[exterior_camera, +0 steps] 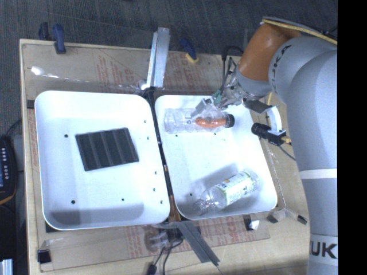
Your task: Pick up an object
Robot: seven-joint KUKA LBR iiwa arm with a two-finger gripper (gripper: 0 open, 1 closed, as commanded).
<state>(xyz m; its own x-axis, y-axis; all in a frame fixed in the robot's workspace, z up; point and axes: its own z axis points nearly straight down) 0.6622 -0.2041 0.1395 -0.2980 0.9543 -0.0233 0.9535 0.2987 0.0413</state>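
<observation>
Tool (211, 106) over clear bottle (195, 121), label unreadable

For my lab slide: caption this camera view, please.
KUKA arm's gripper over right bin above a clear bottle; second bottle nearby; dark ridged pad in left bin.

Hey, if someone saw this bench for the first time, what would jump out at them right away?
Probably the big grey arm with its orange band, reaching in from the right so its gripper is over a clear bottle with an orange label at the right bin's far end. Next, the dark ribbed slab alone in the left bin, and a green-labelled bottle lying nearer.
</observation>
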